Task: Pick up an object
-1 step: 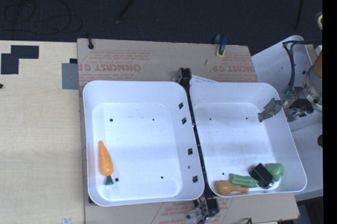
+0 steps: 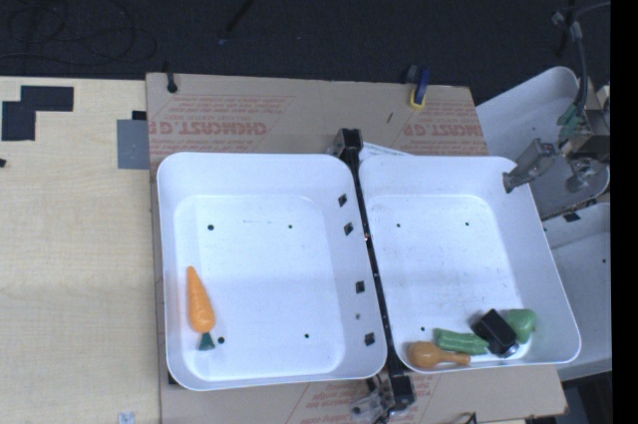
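Your jaws [image 2: 526, 171] sit up by the right bin's [image 2: 454, 181] far right rim (can't tell if they're open), with the black block [image 2: 494, 331] well below, lying diagonally in the near right corner.

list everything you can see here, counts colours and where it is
bins: 2, white, side by side on the cardboard sheet
toy carrot: 1, orange with a green top, left bin, near its left wall
black block: 1, black, right bin, near corner, lying over the green pieces
green pieces: 2, green, right bin, near corner, one rounded and one long
tan pear-shaped piece: 1, orange-tan, right bin, against its near wall
cardboard sheet: 1, brown with red print, under the bins
clamp: 1, blue and yellow, far edge of the cardboard
wooden bench: 1, light wood, left of the bins
gripper: 1, grey, above the right bin's far right corner
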`<action>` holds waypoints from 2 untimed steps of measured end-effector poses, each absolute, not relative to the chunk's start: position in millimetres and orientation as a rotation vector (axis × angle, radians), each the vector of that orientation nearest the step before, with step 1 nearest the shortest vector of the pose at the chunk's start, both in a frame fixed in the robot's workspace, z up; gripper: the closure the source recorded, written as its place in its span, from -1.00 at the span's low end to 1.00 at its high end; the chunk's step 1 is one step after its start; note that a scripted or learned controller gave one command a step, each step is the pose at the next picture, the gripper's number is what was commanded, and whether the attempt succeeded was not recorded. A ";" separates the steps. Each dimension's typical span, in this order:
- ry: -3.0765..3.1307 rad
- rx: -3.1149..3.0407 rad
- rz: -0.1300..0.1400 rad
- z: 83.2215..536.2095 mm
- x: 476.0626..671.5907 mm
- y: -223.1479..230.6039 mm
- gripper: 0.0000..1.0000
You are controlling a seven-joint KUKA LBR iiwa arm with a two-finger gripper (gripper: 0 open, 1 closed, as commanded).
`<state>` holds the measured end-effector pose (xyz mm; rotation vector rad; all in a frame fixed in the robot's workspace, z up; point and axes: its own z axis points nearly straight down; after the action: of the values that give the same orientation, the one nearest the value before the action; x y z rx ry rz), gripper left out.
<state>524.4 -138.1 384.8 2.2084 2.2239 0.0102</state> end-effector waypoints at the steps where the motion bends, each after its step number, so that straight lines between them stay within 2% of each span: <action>1: 2.216 2.206 0.013 547.1 581.1 -128.7 -1.00; 2: 2.230 2.216 -0.007 547.1 579.7 -128.4 1.00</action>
<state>579.7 -128.4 547.1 2.2161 2.2302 -0.0066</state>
